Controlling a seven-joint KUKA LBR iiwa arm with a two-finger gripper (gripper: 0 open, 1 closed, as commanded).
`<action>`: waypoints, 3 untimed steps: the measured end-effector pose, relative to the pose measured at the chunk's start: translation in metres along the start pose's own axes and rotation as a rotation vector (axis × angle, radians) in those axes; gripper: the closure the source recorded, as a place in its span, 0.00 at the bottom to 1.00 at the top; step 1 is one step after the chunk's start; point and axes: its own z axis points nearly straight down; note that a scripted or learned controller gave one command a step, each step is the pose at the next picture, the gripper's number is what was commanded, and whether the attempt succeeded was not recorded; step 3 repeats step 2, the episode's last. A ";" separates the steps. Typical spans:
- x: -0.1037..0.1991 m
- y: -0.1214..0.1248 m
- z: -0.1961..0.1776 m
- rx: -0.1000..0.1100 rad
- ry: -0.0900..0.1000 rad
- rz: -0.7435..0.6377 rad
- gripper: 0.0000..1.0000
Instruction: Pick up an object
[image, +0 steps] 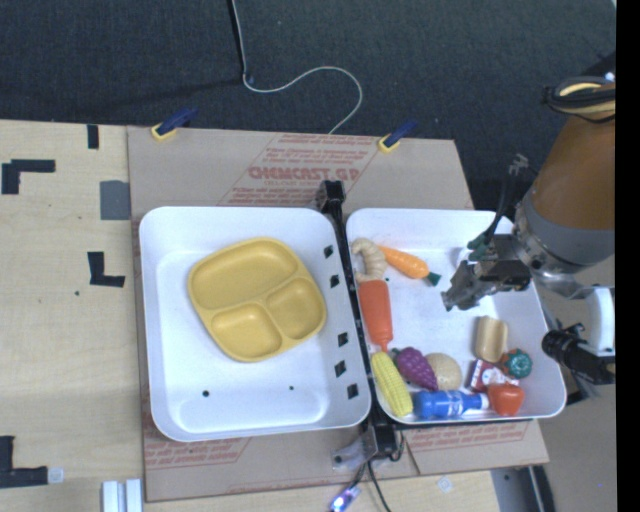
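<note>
The right bin (440, 225) holds several toy foods. An orange carrot (406, 263) lies near its back, with a beige knobbly piece (369, 259) to its left. Below them lie a long orange-red piece (377, 310), a yellow corn cob (391, 383), a purple piece (414, 366), a blue bottle (447, 404) and a tan block (489, 338). My gripper (462, 291) hangs over the right half of this bin, above bare floor between the carrot and the tan block. I see nothing between its dark fingers.
The left bin (170, 260) holds a yellow divided plate (257, 298). A red and a green-blue item (512, 380) sit in the right bin's front right corner. Black clips line the divider (342, 300) between bins. A white cable (300, 80) loops behind the bench.
</note>
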 end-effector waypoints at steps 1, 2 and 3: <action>0.101 0.000 0.007 -0.001 0.000 -0.005 1.00; 0.146 0.001 -0.075 -0.012 -0.001 -0.001 1.00; 0.146 0.001 -0.075 -0.012 -0.001 -0.001 1.00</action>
